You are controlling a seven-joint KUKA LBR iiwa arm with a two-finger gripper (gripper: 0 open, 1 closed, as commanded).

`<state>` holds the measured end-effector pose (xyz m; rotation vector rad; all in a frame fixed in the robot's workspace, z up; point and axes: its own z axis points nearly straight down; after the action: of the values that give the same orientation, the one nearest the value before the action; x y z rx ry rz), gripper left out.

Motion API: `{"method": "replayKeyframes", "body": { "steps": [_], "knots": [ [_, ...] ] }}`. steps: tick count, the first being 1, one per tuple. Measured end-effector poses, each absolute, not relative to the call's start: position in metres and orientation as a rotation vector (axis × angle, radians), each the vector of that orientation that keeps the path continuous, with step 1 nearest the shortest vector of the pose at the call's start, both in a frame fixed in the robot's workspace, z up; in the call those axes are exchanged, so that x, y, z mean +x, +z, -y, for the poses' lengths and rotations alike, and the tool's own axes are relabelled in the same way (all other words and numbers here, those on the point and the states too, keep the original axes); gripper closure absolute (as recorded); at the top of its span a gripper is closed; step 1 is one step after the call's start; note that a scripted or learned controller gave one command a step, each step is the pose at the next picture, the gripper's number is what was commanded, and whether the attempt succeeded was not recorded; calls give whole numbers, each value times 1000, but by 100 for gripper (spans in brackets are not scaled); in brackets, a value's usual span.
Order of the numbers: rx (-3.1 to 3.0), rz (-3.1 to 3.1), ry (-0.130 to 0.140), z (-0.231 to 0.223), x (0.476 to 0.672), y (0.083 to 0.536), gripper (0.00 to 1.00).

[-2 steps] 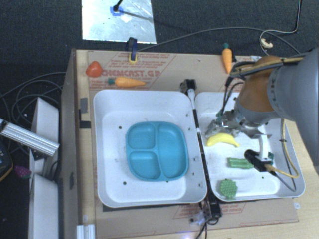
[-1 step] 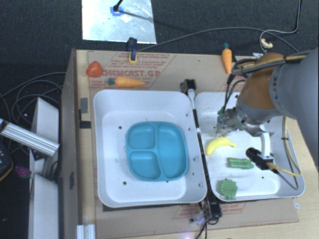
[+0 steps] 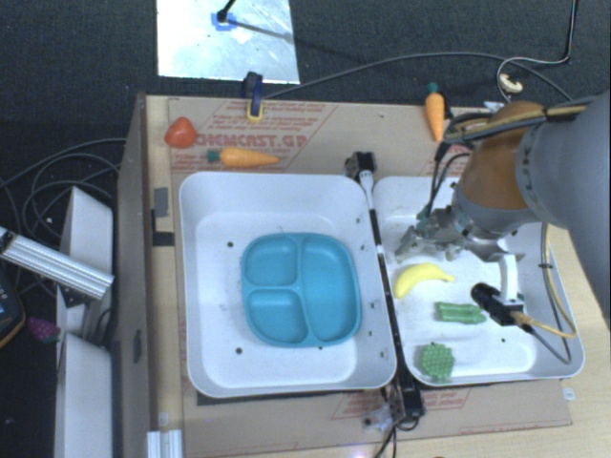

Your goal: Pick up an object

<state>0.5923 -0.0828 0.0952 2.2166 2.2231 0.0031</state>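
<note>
Your arm (image 3: 535, 175) is reaching in over the right bin (image 3: 549, 361), and its gripper (image 3: 434, 237) is hanging low just above the yellow banana (image 3: 421, 278); you cannot tell how wide it stands or whether it grips anything. The left bin (image 3: 210, 256) is carrying a blue divided plate (image 3: 299, 289). Beside the banana, a green pickle (image 3: 458, 312) and a green round piece (image 3: 437, 361) are lying apart.
</note>
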Motion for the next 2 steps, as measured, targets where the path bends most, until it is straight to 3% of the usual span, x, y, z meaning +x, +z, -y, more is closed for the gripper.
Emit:
{"method": "replayKeyframes", "body": {
  "steps": [1,2],
  "knots": [
    [2221,-2222,-1,132,500,84,0],
    [2217,-2223,5,131,501,95,100]
  ]
}}
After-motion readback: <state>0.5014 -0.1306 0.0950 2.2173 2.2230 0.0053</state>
